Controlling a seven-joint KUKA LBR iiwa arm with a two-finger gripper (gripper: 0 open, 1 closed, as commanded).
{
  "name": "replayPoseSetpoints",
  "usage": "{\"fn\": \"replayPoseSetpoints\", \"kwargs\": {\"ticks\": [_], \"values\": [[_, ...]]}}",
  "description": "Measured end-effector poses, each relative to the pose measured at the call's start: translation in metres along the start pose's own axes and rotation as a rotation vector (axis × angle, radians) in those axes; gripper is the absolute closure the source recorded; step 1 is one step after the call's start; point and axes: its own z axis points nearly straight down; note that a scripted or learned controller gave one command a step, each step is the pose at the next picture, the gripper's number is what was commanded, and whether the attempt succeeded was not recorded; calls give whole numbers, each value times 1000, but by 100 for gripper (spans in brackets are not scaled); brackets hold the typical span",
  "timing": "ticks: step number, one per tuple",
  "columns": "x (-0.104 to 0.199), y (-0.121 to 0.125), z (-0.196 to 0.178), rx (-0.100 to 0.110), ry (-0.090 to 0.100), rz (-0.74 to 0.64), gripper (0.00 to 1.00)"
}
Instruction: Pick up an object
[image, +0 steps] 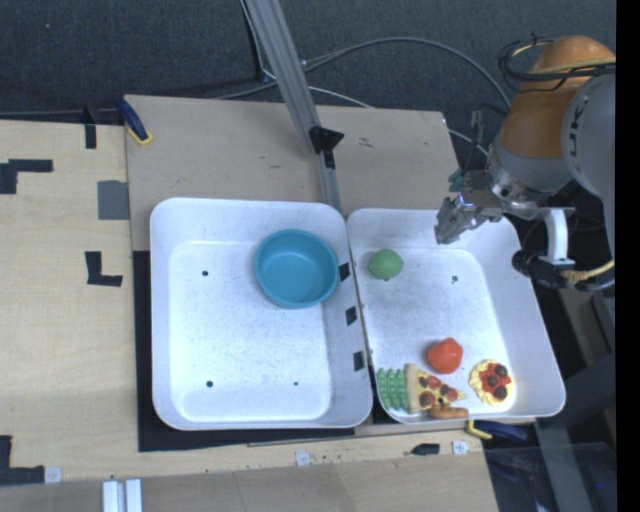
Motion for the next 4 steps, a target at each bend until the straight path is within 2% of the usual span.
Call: {"fn": "replayPoseSetpoints", "kwargs": {"ticks": [2,3,4], "values": [[91,-42,-14,1,0,0,100],[146,-57,-4,2,0,-1,100],[196,-83,-3,2,0,-1,100]]}}
